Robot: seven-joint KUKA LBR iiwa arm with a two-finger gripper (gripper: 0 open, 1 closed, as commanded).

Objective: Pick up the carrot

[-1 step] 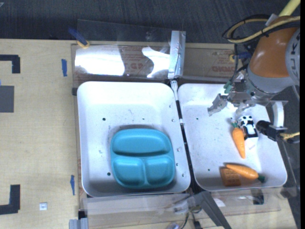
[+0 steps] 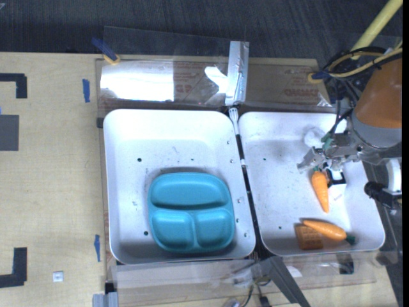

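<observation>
Orange carrot (image 2: 320, 189), a second orange carrot (image 2: 326, 229), blue divided tray (image 2: 190, 211), two white bins (image 2: 121, 171).

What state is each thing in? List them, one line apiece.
Pincer: down in the right bin, at the top end of a carrot.
Upright carrot: tip pointing toward the near rim, under the pincer.
Second carrot: lying on its side near the front wall.
Blue tray: flat in the left bin, compartments up.

In the right bin (image 2: 275, 171) the gripper (image 2: 324, 165) sits at the top of an upright carrot (image 2: 320, 189), another carrot (image 2: 326, 229) lies nearby, and a blue tray (image 2: 190, 211) fills the left bin (image 2: 128, 146).
</observation>
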